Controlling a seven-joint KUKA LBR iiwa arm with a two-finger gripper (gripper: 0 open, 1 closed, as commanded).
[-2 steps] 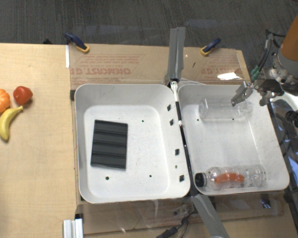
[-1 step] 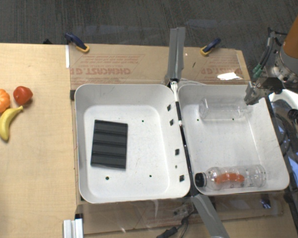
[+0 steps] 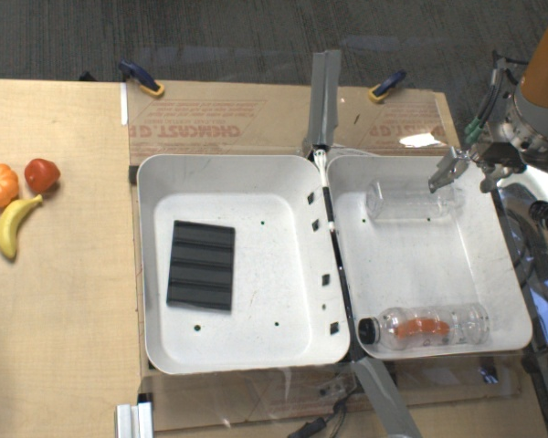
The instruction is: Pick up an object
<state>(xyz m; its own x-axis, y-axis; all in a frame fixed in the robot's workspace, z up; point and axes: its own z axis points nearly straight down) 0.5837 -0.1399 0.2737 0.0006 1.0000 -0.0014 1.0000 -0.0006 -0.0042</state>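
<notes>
Left bin (image 3: 155, 245): white; ridged pad (image 3: 201, 265): black; bottle (image 3: 425, 327): clear, black cap, orange contents; banana (image 3: 12, 227): yellow; tomato (image 3: 42, 175): red; clamps (image 3: 142, 78): blue, orange-tipped.

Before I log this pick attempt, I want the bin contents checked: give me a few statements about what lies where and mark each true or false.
1. The black ridged block lies in the left bin. True.
2. The clear bottle stands upright at the right bin's far edge. False: it lies on its side along the near edge of the right bin.
3. The claw holds the bottle. False: it is over the right bin's far right corner, apart from the bottle.
4. The banana lies outside both bins. True.
</notes>
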